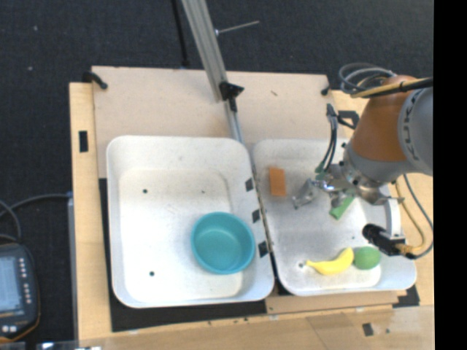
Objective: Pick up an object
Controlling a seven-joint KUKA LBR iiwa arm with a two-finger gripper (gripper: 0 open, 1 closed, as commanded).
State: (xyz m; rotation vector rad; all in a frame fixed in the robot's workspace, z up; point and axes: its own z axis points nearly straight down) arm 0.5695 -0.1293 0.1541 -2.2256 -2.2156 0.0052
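gripper (pixel 319 190) over right bin (pixel 292 159), perhaps touching green block (pixel 341 207); no legible writing.

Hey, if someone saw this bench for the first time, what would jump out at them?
Probably the teal bowl, alone in the left bin. Next, the arm's orange band over the right bin, where a yellow banana touches a green fruit at the near edge and an orange block lies farther back.

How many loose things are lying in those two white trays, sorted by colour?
Blue: 1, the bowl
Orange: 1, the block
Yellow: 1, the banana
Green: 2, the round fruit and the small piece under the arm
Total: 5
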